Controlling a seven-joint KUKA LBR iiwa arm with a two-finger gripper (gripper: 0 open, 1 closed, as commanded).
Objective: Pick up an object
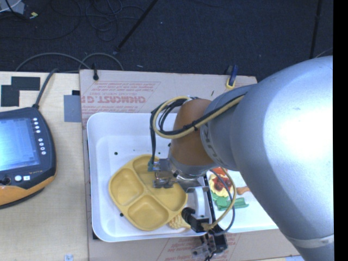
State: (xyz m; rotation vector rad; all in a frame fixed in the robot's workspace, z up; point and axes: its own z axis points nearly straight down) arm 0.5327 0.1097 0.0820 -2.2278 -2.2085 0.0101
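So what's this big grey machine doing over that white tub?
A robot arm is reaching in from the right, low over a white bin. Its wrist hangs above a yellow divided plate lying in the bin. Beside the plate, partly hidden under the arm, are some small orange and green toys. The job is to pick something up, but from here nothing can be seen in its grip. A handheld control screen lies on the bench to the left.

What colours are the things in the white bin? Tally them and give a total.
Yellow: 1, the divided plate
Orange and red: 1, a small toy
Green: 1, a small piece
Total: 3 visible; the arm hides part of the bin.
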